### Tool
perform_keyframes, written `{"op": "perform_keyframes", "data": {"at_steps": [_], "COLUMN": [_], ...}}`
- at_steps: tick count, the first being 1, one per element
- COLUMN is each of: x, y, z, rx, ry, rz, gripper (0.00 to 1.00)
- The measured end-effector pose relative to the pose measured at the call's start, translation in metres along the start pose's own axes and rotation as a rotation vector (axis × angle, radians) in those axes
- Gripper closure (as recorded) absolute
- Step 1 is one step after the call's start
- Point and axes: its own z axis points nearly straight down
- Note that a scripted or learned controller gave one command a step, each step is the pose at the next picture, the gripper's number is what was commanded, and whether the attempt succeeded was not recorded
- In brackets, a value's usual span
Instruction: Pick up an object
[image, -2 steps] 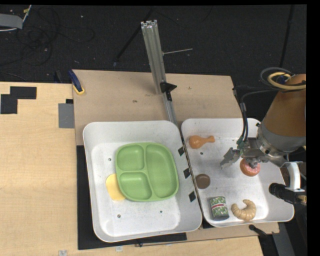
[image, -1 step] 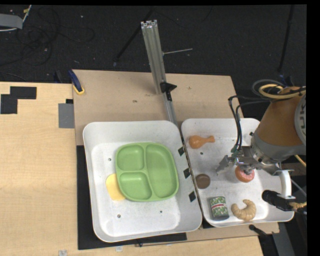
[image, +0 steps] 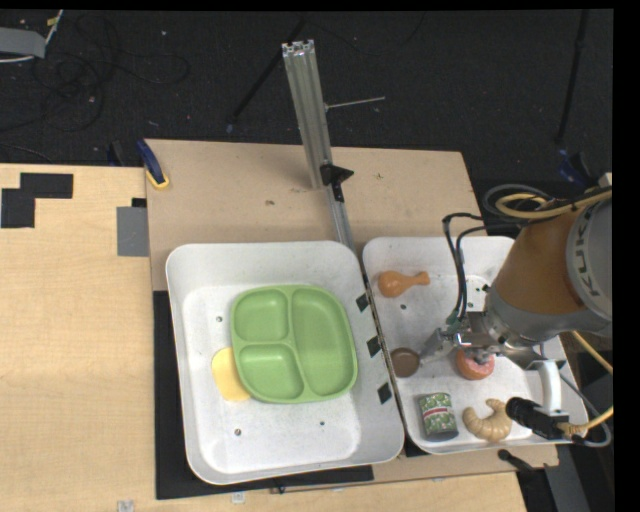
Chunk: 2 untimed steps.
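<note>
Objects: we count five in the right bin (image: 380, 262) (white, on a wooden bench (image: 240, 190)); we cannot tell the gripper's (image: 462, 340) state.

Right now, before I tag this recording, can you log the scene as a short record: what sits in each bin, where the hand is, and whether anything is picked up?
left bin: green divided plate, with a yellow object partly tucked under its left edge
right bin: orange pear-shaped toy, small brown object, red-orange round object, green-labelled can, tan croissant-like toy
hand: low in the right bin, just above the red-orange round object
finger state: cannot tell
object held: none visibly lifted
</note>
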Motion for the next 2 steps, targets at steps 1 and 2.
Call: {"op": "perform_keyframes", "data": {"at_steps": [1,2], "x": [-0.002,-0.008], "y": [0.001,0.006], "z": [-0.012,-0.057], "rx": [-0.003,-0.01], "ry": [-0.001,-0.003], "rz": [0.005,0.002], "gripper": [1.0,1.0]}}
